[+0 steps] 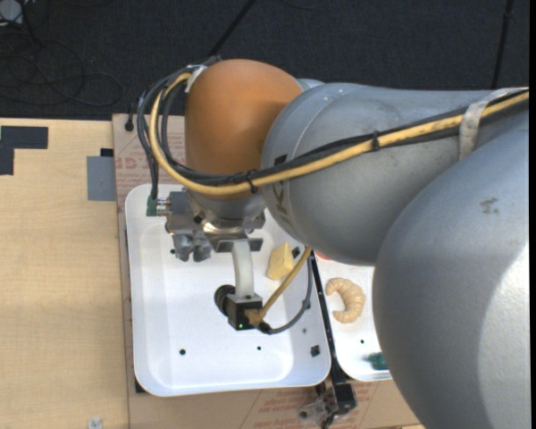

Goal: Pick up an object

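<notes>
A yellow lump [280, 262] lies in the left bin [161, 347], by its right wall. Just past it the claw [194, 248] hangs near the lump; apart or together, I cannot tell. I think it is aiming, and next it must get over the lump.

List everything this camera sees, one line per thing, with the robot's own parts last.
left bin: one, white, on the bench under the gripper
right bin: one, white, beside the left bin, partly hidden by the arm
lump: one, pale yellow, in the left bin near its right wall
curled piece: one, tan, in the right bin
small thing: one, teal-green, in the right bin at the arm's edge, too hidden to name
bench: one, pale wood, under both bins
patches: two, one grey and one dark, on the bench left of the bins
arm: one, grey with an orange band, reaching in from the right
gripper: one, grey, over the left bin
</notes>
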